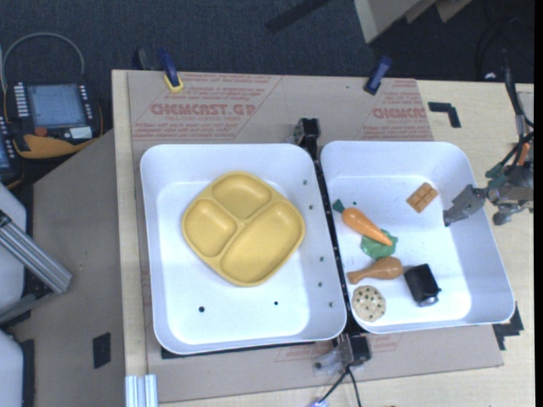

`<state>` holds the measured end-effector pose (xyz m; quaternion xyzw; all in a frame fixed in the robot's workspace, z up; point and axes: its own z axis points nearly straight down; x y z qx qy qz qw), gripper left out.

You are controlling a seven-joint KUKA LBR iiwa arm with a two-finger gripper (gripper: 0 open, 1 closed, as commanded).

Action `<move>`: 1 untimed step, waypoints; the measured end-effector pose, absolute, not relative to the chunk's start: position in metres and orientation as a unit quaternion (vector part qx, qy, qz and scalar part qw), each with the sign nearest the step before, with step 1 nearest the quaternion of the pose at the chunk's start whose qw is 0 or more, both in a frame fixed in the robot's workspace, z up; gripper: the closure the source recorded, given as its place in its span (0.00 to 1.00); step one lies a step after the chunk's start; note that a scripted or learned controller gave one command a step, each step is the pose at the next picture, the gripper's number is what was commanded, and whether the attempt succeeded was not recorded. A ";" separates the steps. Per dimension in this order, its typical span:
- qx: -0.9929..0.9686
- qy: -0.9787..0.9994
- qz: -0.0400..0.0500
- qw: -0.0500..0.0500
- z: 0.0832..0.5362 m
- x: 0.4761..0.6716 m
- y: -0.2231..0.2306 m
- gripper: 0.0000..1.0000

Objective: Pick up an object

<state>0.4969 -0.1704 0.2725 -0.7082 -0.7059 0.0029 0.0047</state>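
Hovering at the right bin's [475,253] right rim, your end effector [475,203] is carrying nothing; open or closed, can't tell. Nearest target: black block [422,283] on bin floor. Risk: it's sitting beside the drumstick [377,270], so fingers may be clipping both.

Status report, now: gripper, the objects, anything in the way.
Gripper at right bin's right rim, holding nothing seen. Carrot, cracker, drumstick, cookie, black block untouched. Nothing obstructing.
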 end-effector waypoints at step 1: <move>-0.707 -0.707 0.000 0.000 0.278 0.499 -0.170 0.00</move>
